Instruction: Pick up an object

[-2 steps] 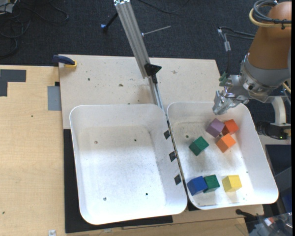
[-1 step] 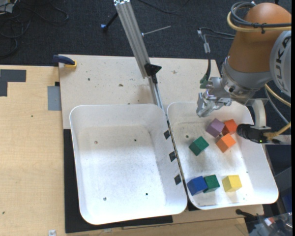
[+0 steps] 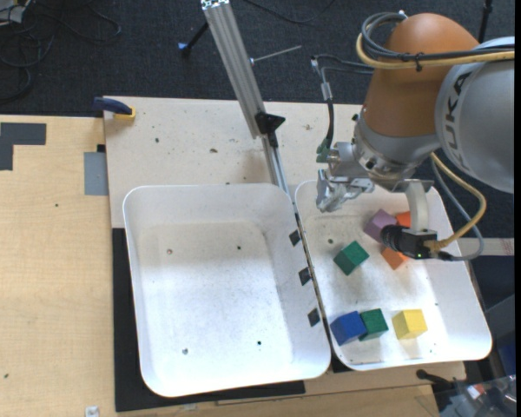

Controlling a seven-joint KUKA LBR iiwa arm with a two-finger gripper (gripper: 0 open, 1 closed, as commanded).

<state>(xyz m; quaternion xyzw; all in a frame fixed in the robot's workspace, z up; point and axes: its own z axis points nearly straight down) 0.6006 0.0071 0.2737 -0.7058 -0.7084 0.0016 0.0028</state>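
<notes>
The gripper [image 3: 333, 196] hangs over the far left corner of the right bin [image 3: 469, 341], its fingers slightly apart with nothing between them. This looks like the approach step, before any grasp. Nearest is a green cube [image 3: 351, 257], alone in the bin's middle with open floor all round; taking it calls for a short move toward the camera, then a descent. A purple block [image 3: 381, 224] and an orange block [image 3: 394, 256] crowd together near the arm. Blue [image 3: 348, 327], dark green [image 3: 374, 322] and yellow [image 3: 409, 323] cubes sit by the near rim. The left bin [image 3: 148, 207] adjoins.
</notes>
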